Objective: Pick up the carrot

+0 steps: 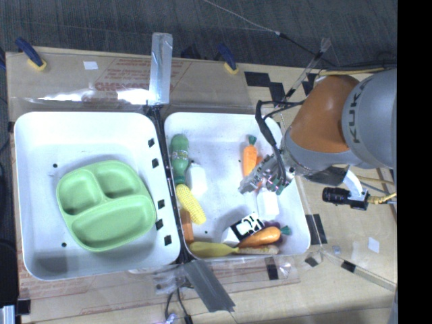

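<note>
Carrot point(250, 158) lies in the right bin point(216, 123), in its upper right part, orange with a small green top pointing toward the far rim, lengthwise up and down in the view.

Going from the left: the left bin point(40, 133) holds a light green divided plate point(106, 204) with three compartments, set near the bin's middle. A clear upright post point(161, 66) stands at the far edge where the two bins meet. Inside the right bin, along its left wall, a green cucumber-like vegetable point(179, 155) lies lengthwise, with a yellow corn cob point(191, 203) just below it and a small orange piece point(186, 229) below that. A yellow banana point(211, 249) rests along the near wall. To its right sit a small black-and-white item point(247, 225) and a second carrot-like orange vegetable point(263, 235), lying close together near the bin's near right corner.

The gripper point(260, 181) hangs just below and slightly right of the carrot's lower end, very near it; whether they touch cannot be told. How wide the gripper stands, and whether it has hold of anything, cannot be told either. The arm point(331, 123), grey with an orange band, reaches in over the bin's right rim, trailing black cables.
</note>
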`<state>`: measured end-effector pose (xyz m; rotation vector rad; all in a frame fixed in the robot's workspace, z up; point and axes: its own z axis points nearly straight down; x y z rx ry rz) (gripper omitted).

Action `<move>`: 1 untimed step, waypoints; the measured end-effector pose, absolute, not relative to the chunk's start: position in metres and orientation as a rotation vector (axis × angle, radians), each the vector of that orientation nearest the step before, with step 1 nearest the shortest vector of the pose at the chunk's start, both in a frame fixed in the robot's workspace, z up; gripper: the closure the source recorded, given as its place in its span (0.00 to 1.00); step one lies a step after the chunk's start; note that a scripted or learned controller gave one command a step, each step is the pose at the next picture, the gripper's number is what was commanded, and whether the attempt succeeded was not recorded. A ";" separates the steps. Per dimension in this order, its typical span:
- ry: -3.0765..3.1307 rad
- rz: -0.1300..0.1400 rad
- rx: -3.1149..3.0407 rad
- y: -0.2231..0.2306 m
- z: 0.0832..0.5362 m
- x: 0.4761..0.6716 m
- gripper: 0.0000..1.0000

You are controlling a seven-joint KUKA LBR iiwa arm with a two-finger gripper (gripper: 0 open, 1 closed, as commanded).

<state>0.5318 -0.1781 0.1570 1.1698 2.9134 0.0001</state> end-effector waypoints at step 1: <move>2.841 -0.001 1.347 -0.208 0.091 0.587 1.00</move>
